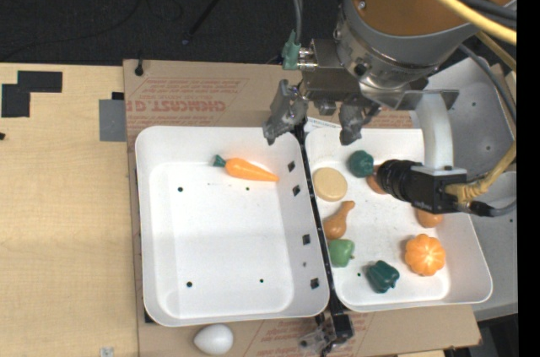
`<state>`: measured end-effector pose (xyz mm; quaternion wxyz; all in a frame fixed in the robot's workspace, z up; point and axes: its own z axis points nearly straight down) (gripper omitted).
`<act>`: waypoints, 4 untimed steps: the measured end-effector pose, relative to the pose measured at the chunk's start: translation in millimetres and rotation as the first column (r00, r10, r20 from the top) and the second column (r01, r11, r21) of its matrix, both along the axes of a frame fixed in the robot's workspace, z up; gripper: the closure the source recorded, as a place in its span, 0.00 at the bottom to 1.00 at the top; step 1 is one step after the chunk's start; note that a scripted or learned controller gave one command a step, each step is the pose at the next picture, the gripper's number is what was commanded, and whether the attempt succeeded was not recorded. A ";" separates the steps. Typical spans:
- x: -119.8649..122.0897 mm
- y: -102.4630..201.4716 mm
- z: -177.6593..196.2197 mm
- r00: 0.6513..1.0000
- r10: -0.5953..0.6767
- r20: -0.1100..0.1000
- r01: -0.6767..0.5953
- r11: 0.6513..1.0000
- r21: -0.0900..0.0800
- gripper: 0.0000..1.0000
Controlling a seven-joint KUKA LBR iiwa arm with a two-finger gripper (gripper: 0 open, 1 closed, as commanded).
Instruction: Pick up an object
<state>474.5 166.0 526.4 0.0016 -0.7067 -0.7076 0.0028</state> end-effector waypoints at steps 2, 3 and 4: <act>1.9 38.1 -189.9 1.000 -0.008 -0.002 0.008 1.000 -0.002 1.00; 8.3 64.7 17.0 1.000 0.002 0.020 -0.002 1.000 0.009 1.00; 7.3 65.3 6.6 1.000 0.003 0.002 -0.003 1.000 0.000 0.00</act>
